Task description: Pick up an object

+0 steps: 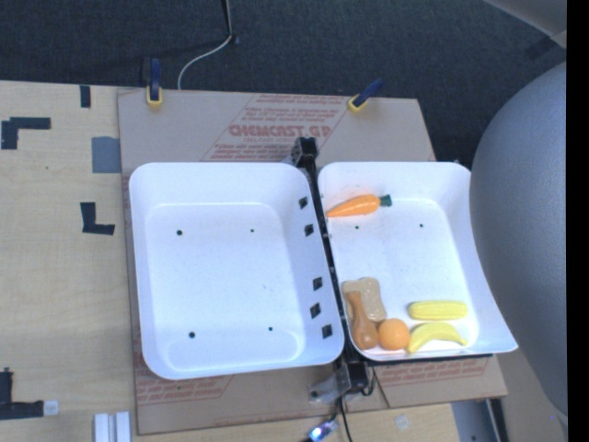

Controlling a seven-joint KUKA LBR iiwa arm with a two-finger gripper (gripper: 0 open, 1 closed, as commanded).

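The right bin (456,238) holds several toy foods. An orange carrot with a green top (355,206) lies near its far left corner. Along the near edge sit a tan bread-like piece (363,300), a small orange ball (393,335), a yellow corn cob (437,310) and a yellow banana (436,337). The grey arm body (534,238) bulks large at the right edge, beside the right bin.
The left bin (221,265) adjoins the right one along a black clipped seam (317,247). Both rest on a cardboard sheet (267,132) clamped at the back, on a wooden bench (55,247). A white cable (207,49) runs off the far edge.
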